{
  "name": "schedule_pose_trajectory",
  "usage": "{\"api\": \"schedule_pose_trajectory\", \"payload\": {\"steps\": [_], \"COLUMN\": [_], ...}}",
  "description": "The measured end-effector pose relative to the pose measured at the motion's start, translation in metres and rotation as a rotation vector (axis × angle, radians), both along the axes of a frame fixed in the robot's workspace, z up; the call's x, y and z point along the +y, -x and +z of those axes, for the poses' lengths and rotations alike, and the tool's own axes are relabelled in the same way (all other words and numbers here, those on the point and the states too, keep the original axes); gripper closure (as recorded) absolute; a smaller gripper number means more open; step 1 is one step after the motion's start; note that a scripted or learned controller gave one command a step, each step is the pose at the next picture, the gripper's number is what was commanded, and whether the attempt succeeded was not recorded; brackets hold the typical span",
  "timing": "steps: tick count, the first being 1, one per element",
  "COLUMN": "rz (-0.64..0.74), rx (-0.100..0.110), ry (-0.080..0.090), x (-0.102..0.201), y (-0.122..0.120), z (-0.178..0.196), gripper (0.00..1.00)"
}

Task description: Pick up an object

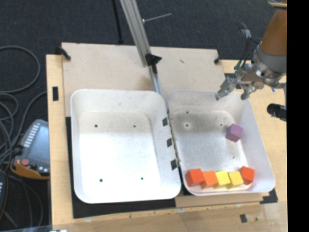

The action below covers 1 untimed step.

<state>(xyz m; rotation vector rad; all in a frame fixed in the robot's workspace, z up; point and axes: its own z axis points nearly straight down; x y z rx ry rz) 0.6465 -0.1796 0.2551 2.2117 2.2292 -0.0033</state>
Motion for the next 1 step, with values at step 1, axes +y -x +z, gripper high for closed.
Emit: {"api": "schedule_pose_trajectory", "payload": {"steps": [1], "rz": [-0.004], "rx": [-0.008], "ry": [0.000], "x": [-0.0309], "y": [0.0335], "z": [-0.1308], "gripper": [0.00]}}
